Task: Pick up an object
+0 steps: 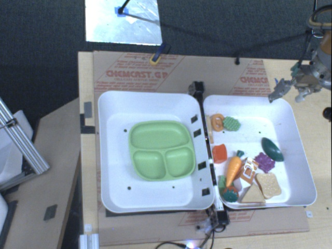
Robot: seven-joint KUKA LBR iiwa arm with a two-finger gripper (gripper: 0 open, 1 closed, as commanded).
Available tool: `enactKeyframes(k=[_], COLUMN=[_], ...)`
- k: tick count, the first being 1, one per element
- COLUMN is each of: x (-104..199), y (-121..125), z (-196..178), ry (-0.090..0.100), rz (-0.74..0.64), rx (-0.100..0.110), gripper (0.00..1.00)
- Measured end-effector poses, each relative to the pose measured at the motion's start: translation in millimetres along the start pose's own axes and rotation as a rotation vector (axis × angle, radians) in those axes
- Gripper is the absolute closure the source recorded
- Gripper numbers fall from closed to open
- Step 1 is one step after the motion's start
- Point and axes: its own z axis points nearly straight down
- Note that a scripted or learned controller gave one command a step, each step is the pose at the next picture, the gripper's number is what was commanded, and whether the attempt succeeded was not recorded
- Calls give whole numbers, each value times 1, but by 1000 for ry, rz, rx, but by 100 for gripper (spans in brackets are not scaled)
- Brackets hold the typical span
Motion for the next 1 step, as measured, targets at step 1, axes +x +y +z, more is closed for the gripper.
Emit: enactKeyframes(k=[1], x=[4], y=[-10], z=[54], ry=[1], rz=[1], rx=[4], gripper=[0])
